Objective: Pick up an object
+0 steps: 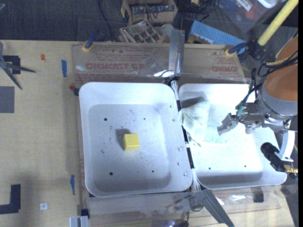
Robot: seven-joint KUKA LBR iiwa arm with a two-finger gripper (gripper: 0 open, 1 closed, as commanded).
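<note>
Tool (pixel 228 125) over right bin (pixel 236 171), near pale cloth (pixel 196 117)

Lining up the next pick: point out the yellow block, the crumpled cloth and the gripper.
yellow block (pixel 131 142), camera view, middle of its top face.
cloth (pixel 196 117), camera view, middle of the crumpled heap.
gripper (pixel 223 127), camera view, at its fingertips.

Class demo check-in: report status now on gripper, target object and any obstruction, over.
Gripper above right bin, nothing visibly held. Yellow block sits alone in left bin, untouched. Pale crumpled cloth lies against the divider, beside the gripper.
</note>
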